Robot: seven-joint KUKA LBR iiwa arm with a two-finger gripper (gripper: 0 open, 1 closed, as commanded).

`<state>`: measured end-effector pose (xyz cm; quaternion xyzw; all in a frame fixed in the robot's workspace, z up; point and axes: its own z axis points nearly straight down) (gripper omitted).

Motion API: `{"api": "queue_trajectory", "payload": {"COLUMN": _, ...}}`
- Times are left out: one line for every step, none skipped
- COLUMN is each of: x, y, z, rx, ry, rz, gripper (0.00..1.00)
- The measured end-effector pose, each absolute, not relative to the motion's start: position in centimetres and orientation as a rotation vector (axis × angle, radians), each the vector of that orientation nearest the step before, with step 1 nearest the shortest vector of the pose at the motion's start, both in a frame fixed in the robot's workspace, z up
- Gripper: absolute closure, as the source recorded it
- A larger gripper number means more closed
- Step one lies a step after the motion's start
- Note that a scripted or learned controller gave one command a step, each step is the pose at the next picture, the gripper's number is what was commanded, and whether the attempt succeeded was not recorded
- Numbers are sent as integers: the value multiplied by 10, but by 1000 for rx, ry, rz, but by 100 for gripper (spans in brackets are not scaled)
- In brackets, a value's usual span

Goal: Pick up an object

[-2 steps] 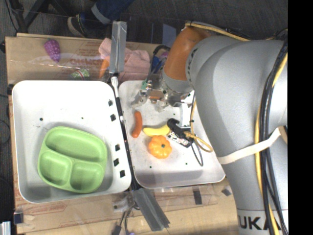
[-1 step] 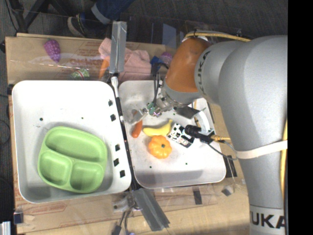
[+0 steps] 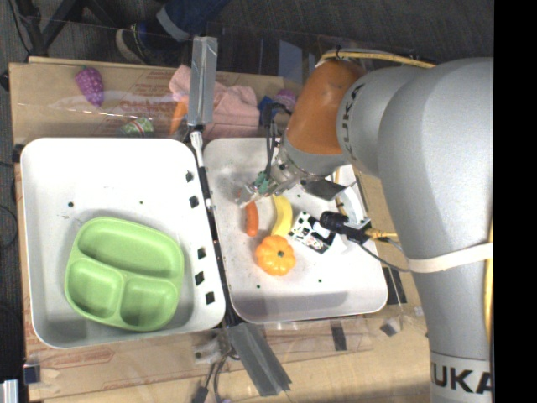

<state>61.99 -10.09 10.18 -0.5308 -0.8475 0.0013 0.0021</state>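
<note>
The gripper (image 3: pixel 267 183) is low in the right bin (image 3: pixel 352 296), near its far left part, reached in under the arm's orange band (image 3: pixel 323 112). It is small and partly covered by the wrist, so whether it is spread or pressed together cannot be told, and nothing can be seen held in it. A greenish bit sits at its tip, too blurred to name.

Just beside the gripper, toward the bin's middle, lie the likely targets, bunched close together: a carrot (image 3: pixel 251 218), a banana (image 3: pixel 283 215) next to it, and a small pumpkin (image 3: pixel 275 255) just nearer the front edge. A black-and-white item (image 3: pixel 310 233) lies to the banana's right; what it is cannot be made out. The gripper's low position suggests a grasp attempt in this cluster.

The left bin (image 3: pixel 50 166) holds a green divided tray (image 3: pixel 126 274) near its front left corner.

The arm (image 3: pixel 436 183) hides the right bin's far right corner. Behind the bins, along the tabletop's far edge, sit a pink cloth (image 3: pixel 226 103) and a purple item (image 3: pixel 90 82) in clear wrapping, hard to identify.
</note>
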Motion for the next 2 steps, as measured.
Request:
{"api": "queue_trajectory", "payload": {"x": 598, "y": -9, "z": 192, "rx": -2209, "ry": -2231, "rz": 2, "gripper": 100}}
{"api": "queue_trajectory", "payload": {"x": 585, "y": -86, "z": 246, "rx": -2276, "ry": -2165, "rz": 1, "gripper": 100}}
